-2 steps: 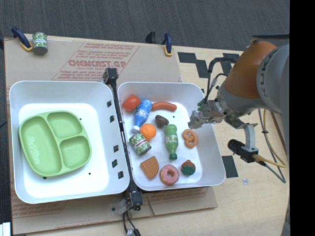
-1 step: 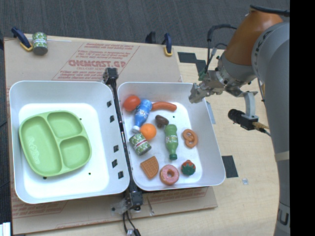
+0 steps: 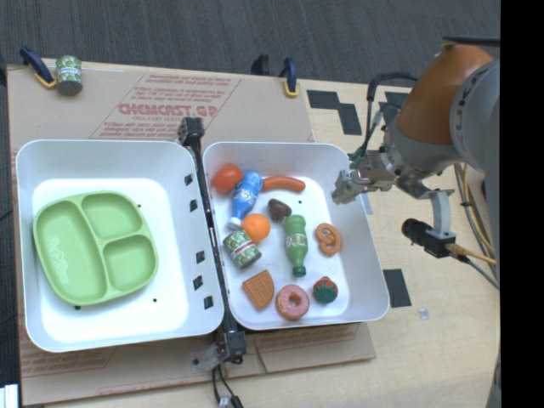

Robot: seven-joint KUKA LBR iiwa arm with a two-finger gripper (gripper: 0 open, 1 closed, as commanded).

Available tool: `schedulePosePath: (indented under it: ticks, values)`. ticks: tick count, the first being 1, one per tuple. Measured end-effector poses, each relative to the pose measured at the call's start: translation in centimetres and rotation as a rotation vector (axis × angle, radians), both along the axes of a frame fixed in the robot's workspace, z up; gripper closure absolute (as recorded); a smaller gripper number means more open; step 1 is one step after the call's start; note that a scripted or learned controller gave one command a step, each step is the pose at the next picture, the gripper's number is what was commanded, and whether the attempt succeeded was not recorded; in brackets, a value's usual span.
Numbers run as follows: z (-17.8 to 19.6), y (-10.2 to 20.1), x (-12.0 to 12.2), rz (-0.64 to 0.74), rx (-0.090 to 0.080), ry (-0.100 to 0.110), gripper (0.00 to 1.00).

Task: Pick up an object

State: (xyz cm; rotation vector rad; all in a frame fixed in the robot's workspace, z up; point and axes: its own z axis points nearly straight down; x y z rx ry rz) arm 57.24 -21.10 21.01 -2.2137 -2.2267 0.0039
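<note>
Ten toy foods heaped in right bin; green divided plate in left bin. Pincer above right bin's far right rim, grip state unclear.

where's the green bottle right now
The green bottle lies in the right bin, near its middle, between the orange ball and the pretzel.
</note>
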Motion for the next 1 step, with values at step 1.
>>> schedulePosePath:
  ticks: [1]
  values:
    - [2.09,-0.01,-5.53,0.000,0.000,-0.001,1.00]
